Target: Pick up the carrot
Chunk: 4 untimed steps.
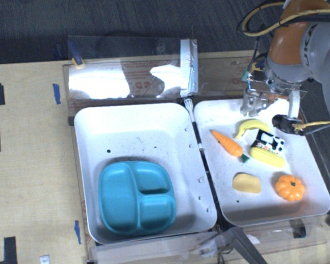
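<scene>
From the camera above, the arm (302, 38) reaches in at the upper right, orange band showing above the wrist, and the gripper (258, 103) hangs over the far edge of the right bin (321, 199). Its fingers point down, but from this angle there's no telling how far apart they stand. Nothing sits between them. The carrot (227, 142) lies on the bin floor, down and to the left of the gripper, near but apart from it, tilted with its green stub toward the bin's middle. Just below the gripper curls a banana (249, 126). Beyond that rests a black-and-white toy (268, 144) on a yellow piece (267, 157). Further down sit a pale yellow lump (246, 183) and a pumpkin (289, 187). Well off to the gripper's left, the other bin (133, 122) holds a blue divided tray (137, 197).
</scene>
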Each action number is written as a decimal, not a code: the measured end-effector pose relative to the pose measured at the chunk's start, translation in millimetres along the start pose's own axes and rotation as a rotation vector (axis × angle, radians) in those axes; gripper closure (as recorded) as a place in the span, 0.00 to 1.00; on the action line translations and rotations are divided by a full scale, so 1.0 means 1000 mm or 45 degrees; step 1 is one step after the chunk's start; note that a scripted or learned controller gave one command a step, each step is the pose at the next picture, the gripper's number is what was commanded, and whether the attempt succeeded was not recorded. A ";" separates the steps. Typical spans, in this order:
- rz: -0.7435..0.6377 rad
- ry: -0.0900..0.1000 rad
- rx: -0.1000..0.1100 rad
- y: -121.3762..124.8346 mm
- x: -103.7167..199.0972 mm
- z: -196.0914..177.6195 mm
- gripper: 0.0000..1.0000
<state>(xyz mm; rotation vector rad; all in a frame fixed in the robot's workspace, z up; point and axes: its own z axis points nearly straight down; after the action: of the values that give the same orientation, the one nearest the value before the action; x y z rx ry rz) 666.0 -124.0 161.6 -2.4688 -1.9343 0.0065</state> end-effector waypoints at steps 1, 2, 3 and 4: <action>-0.005 0.000 -0.009 0.002 0.001 -0.014 1.00; -0.022 0.002 -0.007 -0.037 0.050 -0.024 1.00; 0.252 0.001 -0.014 -0.010 0.046 -0.095 1.00; 0.252 0.000 -0.010 -0.011 0.046 -0.093 0.00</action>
<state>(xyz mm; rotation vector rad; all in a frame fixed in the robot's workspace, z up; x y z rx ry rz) 666.9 -77.1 254.6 -2.6533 -1.6842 0.0001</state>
